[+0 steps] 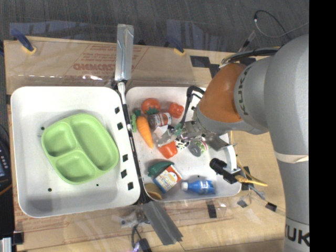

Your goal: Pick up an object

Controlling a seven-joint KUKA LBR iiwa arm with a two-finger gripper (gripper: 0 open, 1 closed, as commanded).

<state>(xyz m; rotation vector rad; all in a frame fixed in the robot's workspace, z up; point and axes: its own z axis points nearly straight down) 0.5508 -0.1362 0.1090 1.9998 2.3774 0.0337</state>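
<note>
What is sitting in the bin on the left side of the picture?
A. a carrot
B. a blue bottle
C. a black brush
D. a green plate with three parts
D, since the green plate with three sections lies in the left bin, while the carrot and the blue bottle lie in the right bin.

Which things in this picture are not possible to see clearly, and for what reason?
- Gripper: the arm's wrist covers it in the camera view; finger state unreadable.
- Small items around the gripper: jumbled, too small to identify.
- Right bin, far side: covered by the arm.
- Blue bottle: label too small to read.
</note>
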